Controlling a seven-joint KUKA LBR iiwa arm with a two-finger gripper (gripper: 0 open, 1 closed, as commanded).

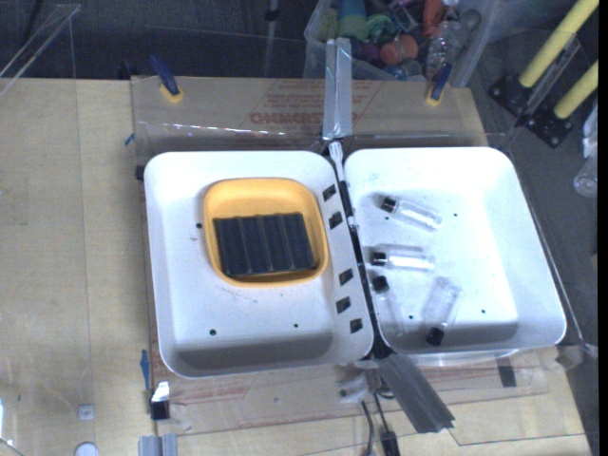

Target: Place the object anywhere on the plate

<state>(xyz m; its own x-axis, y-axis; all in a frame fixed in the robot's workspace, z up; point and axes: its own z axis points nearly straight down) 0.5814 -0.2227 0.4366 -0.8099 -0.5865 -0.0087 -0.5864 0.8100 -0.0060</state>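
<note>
Whether the claw is spread or pressed together cannot be told from the camera view, and nothing here is seen held between fingers. The task's most likely object, a dark ribbed rectangular slab (pixel 262 243), lies flat in the hollow of the yellow rounded-square plate (pixel 220 200). It is well inside the raised rim and roughly square to it, a pose in which it cannot slide off. The plate itself sits in the upper middle of the left shallow white bin (pixel 180 312), apart from every wall, which leaves room to approach it from above on all sides. Judged from this arrangement, the placing looks done, provided the slab is the object meant. In the right shallow white bin (pixel 499 255) lie three clear plastic vials with black caps, all on their sides: an upper vial (pixel 408 211), a middle vial (pixel 400 257) and a lower vial (pixel 439 305), near one another but not touching. If one of these is the object meant, it is yet to be moved. Being round and light, they would probably roll under a glancing touch. A raised divider with black marks (pixel 342 255) separates the bins, and both rest on a pale wooden bench (pixel 66 255).
</note>
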